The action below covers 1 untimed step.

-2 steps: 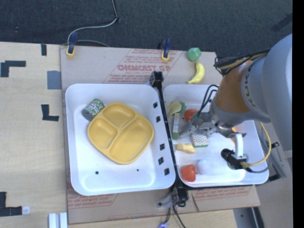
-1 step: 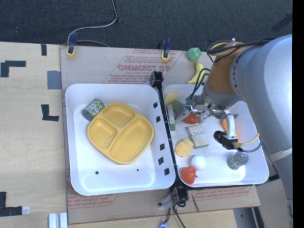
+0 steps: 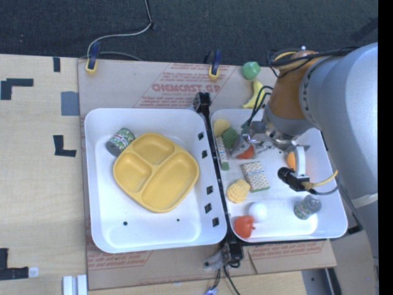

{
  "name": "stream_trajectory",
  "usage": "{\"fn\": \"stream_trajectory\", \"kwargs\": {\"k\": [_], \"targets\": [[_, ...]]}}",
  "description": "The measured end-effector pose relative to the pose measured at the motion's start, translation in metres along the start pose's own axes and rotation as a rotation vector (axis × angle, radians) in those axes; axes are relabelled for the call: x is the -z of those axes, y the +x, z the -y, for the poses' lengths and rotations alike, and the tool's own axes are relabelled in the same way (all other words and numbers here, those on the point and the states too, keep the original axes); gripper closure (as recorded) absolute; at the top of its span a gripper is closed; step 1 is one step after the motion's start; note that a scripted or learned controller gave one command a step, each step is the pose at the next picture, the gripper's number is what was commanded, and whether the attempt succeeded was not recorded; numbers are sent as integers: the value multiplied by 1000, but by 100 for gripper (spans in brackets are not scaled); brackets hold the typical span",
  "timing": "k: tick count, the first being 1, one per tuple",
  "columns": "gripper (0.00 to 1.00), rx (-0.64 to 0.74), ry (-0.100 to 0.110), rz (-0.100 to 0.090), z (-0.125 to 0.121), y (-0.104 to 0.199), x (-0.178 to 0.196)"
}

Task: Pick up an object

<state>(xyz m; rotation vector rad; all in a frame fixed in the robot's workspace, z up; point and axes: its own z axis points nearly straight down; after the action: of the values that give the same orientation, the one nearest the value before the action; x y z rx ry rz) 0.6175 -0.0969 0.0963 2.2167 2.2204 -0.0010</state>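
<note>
A cardboard-covered bench (image 3: pixel 184 88) was seen carrying two white bins. In the right bin (image 3: pixel 325 223), small objects were kept loose for picking; an orange-red piece (image 3: pixel 246 153) lay at its far-left part, just beneath the claw (image 3: pixel 255 141). Whether the claw was wide or narrow could not be told. A yellow tray (image 3: pixel 156 172) occupied the left bin (image 3: pixel 101 226).

The grey KUKA arm (image 3: pixel 350 109) reaches in from the right edge of the camera view, its bulky upper link filling the corner. The orange band (image 3: pixel 290 97) above the wrist tilts downward, and the two-finger gripper (image 3: pixel 250 141) hangs low beneath it, pointing down and leftward.
</note>
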Motion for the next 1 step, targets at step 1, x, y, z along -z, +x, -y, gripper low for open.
{"fn": "stream_trajectory", "kwargs": {"k": [1], "targets": [[100, 2, 3, -4, 46, 70, 89]]}}
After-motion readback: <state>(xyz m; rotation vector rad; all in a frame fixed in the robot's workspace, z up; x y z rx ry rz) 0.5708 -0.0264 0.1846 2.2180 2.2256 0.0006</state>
